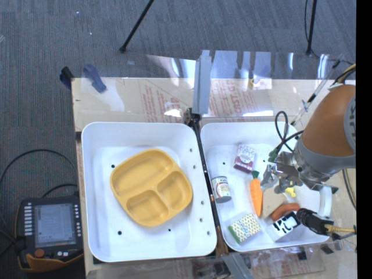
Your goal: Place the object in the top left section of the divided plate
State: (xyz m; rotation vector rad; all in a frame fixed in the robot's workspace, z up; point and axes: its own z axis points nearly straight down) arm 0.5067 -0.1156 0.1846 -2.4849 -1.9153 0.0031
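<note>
We see the gripper (pixel 278 182) low over the right bin (pixel 224 133), hanging from the grey arm with its orange band (pixel 331 125), but the fingers are too small and cluttered by cables for us to tell whether they are parted or closed, and we cannot make out anything held between them. Just to the gripper's left lies a toy carrot (pixel 256 196), pointing lengthwise down the bin, near the gripper but whether it touches we cannot tell. Above and to the left of the gripper sits a small purple-and-white packet (pixel 245 158). Farther left of it, near the bin's inner wall, stands a little can (pixel 221 189). Below and left of the gripper rests a green patterned box (pixel 244 227), and just below the gripper we find a red sausage-shaped piece (pixel 284 210) beside a black-and-white item (pixel 285 224). Well off to the gripper's left, in the left bin (pixel 93 214), the yellow divided plate (pixel 151 186) lies flat with nothing in its three sections.
</note>
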